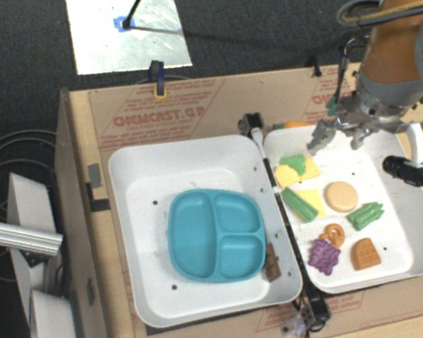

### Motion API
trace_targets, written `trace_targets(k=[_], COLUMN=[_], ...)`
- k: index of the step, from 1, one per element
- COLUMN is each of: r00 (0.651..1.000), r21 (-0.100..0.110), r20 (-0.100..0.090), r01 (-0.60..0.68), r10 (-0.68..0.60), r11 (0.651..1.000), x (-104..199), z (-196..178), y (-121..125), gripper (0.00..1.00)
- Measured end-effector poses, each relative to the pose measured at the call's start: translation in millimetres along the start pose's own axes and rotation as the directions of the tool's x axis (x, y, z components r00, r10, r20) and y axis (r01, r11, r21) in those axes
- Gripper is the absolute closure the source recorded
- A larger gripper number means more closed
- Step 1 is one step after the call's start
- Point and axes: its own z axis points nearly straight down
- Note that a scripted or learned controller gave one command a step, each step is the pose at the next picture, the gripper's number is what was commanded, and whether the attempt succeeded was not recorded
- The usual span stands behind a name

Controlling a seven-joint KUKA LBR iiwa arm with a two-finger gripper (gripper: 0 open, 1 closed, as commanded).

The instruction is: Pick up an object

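Note:
The right bin [410, 249] holds several toy foods: a yellow corn piece with green leaves [294, 168], a green cucumber on a yellow slab [302, 203], a beige round cookie [342, 196], a green vegetable [365, 215], an orange pretzel [334, 233], purple grapes [324, 255] and an orange bread piece [365, 254]. My gripper [341, 138] hangs over the far part of this bin, just right of the corn. It is open, with nothing between its fingers [320, 139].
The left bin [143, 213] carries a blue divided plate [215, 234]. A small brown piece [271, 261] lies by the divider between the bins. A black fitting [403, 168] on the arm overhangs the right bin's right side.

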Motion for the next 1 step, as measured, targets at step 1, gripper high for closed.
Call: trace_targets(k=[1], r00=[1.0], r21=[-0.006], r20=[0.001], r01=[0.001], r10=[-0.001], r11=[1.0], x=[-3.1], z=[120.6], y=[-37.8], gripper=[0.0])
